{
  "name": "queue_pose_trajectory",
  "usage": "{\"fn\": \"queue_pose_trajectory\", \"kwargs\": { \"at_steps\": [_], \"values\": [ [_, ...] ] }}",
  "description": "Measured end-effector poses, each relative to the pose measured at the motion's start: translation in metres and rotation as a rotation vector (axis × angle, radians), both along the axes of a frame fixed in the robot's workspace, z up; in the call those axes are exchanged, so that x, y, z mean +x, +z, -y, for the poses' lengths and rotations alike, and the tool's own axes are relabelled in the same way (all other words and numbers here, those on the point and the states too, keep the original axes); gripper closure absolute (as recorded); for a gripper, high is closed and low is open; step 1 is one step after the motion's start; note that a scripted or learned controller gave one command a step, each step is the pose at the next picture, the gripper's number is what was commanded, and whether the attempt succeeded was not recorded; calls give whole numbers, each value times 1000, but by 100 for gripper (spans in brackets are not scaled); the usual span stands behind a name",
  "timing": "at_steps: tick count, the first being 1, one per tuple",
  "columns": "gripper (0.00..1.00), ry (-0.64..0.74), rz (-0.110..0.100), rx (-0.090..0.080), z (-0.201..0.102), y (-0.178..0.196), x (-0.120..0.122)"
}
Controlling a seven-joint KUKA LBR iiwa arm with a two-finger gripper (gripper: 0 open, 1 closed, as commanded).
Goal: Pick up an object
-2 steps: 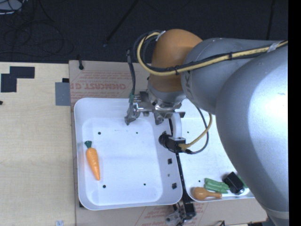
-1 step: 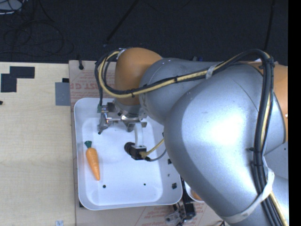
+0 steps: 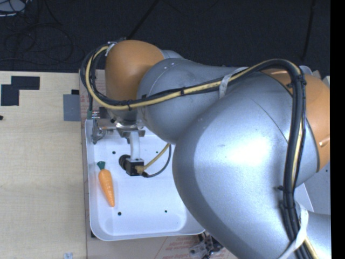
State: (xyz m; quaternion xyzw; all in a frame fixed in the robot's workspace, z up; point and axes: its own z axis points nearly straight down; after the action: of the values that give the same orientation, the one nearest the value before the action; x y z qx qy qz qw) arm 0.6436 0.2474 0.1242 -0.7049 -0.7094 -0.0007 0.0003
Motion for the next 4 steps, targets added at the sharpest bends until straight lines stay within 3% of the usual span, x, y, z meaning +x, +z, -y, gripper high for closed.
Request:
{"fn": "queue_pose_trajectory", "kwargs": {
  "at_steps": [1, 2, 3, 4],
  "values": [
    [0, -9, -17, -7, 44, -37, -91],
    [0, -3, 6, 2, 6, 49, -38],
    [0, -3, 12, 4, 4, 218, -52],
    [0, -4, 10, 3, 4, 336, -67]
  ]
}}
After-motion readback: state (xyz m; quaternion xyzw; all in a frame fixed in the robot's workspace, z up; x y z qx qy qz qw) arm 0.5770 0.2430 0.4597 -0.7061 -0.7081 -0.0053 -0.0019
